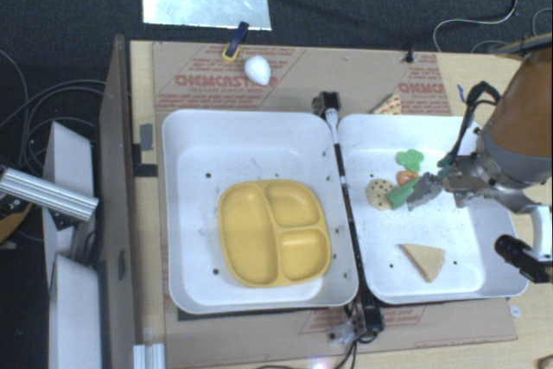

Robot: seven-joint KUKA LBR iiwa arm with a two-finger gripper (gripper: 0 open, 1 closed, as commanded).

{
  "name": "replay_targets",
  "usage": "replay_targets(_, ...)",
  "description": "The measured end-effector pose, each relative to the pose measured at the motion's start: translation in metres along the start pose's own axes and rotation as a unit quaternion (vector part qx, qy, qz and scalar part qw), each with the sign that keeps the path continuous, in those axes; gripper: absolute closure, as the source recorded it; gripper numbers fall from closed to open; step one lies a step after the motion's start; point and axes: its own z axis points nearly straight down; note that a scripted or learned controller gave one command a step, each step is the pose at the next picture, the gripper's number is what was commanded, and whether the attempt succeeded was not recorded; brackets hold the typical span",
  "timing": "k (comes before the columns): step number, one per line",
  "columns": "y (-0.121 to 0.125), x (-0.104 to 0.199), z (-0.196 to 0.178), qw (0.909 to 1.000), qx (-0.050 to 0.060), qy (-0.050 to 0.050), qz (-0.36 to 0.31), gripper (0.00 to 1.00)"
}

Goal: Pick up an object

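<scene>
My gripper [417, 192] reaches in from the right over the middle of the right bin [458, 130]. A small green piece [398, 197] lies right at its tip, touching or partly under it. Just left of that sits a round speckled cookie [378, 192]. A small orange piece [404, 177] and a second, lighter green object [410, 158] lie just behind the tip. A tan wedge [423, 259] rests nearer the bin's front. In the left bin [199, 134] lies a yellow divided plate [272, 231].
A white egg-shaped object [257, 69] and a yellow-and-blue item [233, 43] lie on the cardboard behind the bins. A black divider [339, 160] separates the bins. Cables trail at the left and back right.
</scene>
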Motion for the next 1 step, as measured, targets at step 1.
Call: replay_targets(1,0.0408,-0.0324,0.0476,1.0000,0.000,-0.001,0.001,0.00)
